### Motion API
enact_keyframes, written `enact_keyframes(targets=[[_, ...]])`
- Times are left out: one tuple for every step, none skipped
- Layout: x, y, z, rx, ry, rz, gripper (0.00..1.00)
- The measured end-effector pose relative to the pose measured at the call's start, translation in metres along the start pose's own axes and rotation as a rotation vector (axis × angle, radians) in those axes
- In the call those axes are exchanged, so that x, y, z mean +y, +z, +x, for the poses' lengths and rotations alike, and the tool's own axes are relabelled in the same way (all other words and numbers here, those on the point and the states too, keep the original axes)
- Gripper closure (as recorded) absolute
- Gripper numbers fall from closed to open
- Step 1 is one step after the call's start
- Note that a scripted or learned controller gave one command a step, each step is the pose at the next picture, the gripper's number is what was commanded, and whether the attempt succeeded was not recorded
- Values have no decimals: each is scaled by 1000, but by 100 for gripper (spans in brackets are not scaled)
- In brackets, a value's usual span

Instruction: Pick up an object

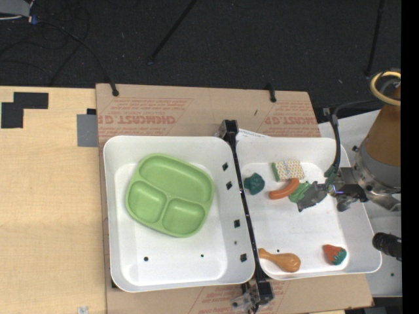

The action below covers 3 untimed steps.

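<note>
Two shallow white bins sit side by side on the counter (52, 208), over a sheet of printed cardboard (196, 113). The left bin (124, 267) holds a green three-compartment plate (169, 195), lying flat toward its upper left.

The right bin (308, 237) holds the loose items. A dark teal lump (254, 184) lies near the left wall. Right of it an orange carrot-shaped toy (283, 191) lies tilted, just below a small patterned square pad (288, 169). A tan drumstick-shaped toy (281, 260) lies along the bottom edge, and a red and teal toy (334, 254) sits in the lower right corner.

The arm comes in from the right of the frame, with the end effector (311, 195) low over the middle right of the bin, touching or just beside the carrot's right end and something green there. Whether it is spread or closed I cannot tell.
</note>
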<state>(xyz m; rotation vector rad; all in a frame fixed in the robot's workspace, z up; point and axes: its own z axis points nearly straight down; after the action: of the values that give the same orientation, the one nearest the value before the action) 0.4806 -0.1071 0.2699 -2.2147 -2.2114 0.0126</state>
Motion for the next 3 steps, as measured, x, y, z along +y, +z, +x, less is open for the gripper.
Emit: enact_keyframes(targets=[[2,-5,0,-1,-2,-10,0],[3,40,5,-1,-2,-6,0],[-1,97,14,0,-2,-4,0]])
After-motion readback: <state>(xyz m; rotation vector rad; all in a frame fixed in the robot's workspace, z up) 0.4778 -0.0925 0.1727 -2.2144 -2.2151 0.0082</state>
